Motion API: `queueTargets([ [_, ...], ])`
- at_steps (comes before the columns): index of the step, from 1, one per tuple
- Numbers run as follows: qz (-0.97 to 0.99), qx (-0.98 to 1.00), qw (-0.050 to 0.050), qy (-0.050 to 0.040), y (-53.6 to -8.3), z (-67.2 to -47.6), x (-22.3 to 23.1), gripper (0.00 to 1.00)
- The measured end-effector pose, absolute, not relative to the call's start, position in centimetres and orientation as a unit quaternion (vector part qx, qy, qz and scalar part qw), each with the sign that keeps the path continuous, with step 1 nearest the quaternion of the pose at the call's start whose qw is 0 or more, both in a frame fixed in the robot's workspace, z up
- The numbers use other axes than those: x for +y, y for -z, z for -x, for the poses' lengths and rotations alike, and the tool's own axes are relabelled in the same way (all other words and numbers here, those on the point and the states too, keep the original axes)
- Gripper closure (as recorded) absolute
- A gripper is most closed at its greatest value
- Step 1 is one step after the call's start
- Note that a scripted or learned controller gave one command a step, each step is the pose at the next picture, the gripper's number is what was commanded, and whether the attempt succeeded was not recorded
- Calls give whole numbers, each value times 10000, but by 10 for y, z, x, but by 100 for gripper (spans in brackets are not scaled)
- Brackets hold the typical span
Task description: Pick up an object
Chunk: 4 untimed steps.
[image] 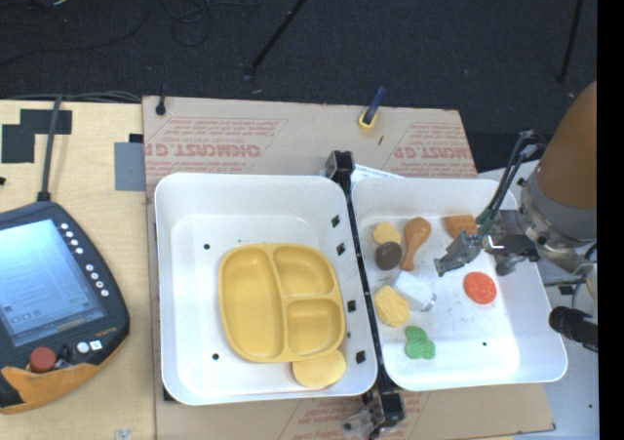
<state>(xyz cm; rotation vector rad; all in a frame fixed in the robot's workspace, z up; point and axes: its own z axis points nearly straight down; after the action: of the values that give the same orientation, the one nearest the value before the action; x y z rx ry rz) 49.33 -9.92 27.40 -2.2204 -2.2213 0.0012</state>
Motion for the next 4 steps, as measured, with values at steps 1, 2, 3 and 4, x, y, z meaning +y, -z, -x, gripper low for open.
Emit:
queueTargets([
  [1, 7066, -7076, -66, 54, -547, -476, -75, 0],
  [2, 7063, -7078, 75, -63, -379, -474, -31, 0],
  [3, 7048, -7094, 57, -47, -283, -474, 54, 0],
  [4, 7094, -7048, 20, -24, -298, -476, 47, 100],
])
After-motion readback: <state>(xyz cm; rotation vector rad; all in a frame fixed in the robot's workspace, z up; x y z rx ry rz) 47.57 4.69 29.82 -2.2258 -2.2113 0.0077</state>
